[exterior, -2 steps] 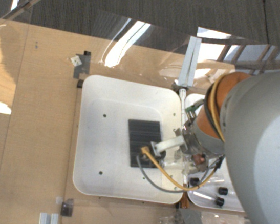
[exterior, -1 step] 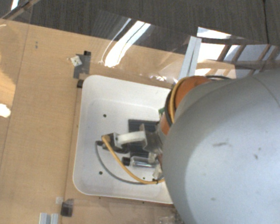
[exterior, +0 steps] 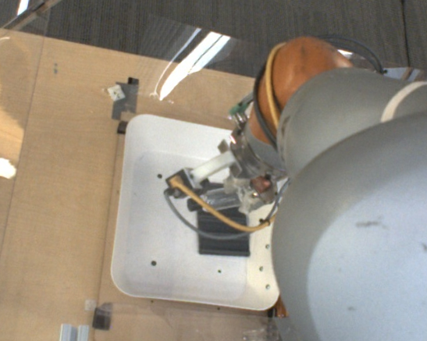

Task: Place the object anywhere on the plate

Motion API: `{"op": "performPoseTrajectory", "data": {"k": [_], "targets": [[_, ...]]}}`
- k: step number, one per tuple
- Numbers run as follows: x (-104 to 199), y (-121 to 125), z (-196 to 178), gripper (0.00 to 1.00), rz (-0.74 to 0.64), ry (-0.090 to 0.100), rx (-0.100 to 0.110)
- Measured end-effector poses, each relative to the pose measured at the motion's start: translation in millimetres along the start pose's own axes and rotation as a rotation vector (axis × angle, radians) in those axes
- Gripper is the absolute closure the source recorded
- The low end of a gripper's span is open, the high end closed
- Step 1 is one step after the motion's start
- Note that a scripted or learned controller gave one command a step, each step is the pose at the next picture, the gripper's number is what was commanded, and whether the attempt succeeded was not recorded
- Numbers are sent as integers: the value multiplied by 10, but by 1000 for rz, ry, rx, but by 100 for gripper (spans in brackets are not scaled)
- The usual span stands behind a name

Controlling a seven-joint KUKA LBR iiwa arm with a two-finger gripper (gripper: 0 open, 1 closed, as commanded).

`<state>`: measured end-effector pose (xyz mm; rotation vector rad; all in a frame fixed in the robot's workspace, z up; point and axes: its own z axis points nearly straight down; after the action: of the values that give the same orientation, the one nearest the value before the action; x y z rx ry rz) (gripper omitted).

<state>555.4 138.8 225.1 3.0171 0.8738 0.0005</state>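
Gripper [exterior: 220, 205], can't tell if spread or closed, hangs low over the middle of the white bin [exterior: 146, 259], flat black object [exterior: 225, 238] lying on the bin floor just on its near side, grey arm [exterior: 363, 226] covering the scene's right.

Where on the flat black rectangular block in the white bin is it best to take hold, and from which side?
Probably from straight above, closing across two opposite edges of the flat black rectangular block. It lies flat on the floor of the shallow white bin, so no side offers height; its lower part is exposed.
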Motion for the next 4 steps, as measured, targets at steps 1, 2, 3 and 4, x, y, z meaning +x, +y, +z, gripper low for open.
{"op": "performPoseTrajectory", "data": {"k": [1,2,3,4], "targets": [[542,35,298,100,-473,-1,1],[1461,-216,359,100,-332,-1,1],[1462,-218,359,0,-332,-1,1],[947,-543,1202,0,-370,-1,2]]}}
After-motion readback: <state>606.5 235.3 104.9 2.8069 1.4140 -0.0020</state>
